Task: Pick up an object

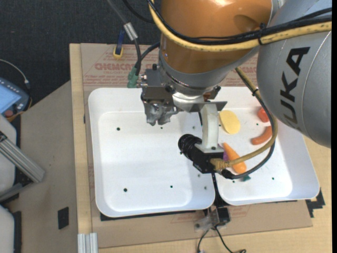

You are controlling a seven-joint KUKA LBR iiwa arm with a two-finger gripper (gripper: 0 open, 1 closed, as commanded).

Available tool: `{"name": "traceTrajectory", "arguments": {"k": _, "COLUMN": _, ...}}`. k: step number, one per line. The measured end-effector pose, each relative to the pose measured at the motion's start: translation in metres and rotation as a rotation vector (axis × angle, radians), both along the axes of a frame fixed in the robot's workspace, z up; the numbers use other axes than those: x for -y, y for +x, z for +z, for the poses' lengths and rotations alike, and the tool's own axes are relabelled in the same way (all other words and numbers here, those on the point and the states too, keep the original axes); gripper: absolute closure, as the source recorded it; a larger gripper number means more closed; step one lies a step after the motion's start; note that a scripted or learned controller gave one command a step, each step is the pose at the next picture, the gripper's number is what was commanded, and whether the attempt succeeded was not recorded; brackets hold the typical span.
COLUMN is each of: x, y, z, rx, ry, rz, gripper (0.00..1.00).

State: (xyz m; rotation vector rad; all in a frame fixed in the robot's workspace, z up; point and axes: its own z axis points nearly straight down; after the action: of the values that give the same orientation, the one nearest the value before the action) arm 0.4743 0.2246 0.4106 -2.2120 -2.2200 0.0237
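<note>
My gripper [157,115] hangs under the big orange wrist band, over the back part of the left bin [105,141], with nothing visible in it. The objects lie in the right bin [295,178]: a pale yellow piece [229,122], a red piece [263,114], an orange-red sausage shape [261,136] and an orange carrot [235,161] with a green end near the divider. The arm hides the back of the right bin.
A white bracket [210,128] with a black cable fitting [192,151] hangs from the wrist above the divider between the bins. Both bins rest on a cardboard sheet [79,88]. Cables trail off the front edge.
</note>
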Motion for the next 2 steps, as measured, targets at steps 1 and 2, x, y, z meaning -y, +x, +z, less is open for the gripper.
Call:
{"name": "traceTrajectory", "arguments": {"k": 1, "x": 0.000, "y": 0.003, "z": -0.208, "rx": 0.007, "ry": 0.002, "rz": -0.005, "gripper": 1.00}}
{"name": "traceTrajectory", "arguments": {"k": 2, "x": 0.000, "y": 0.005, "z": -0.192, "rx": 0.016, "ry": 0.007, "rz": -0.006, "gripper": 1.00}}
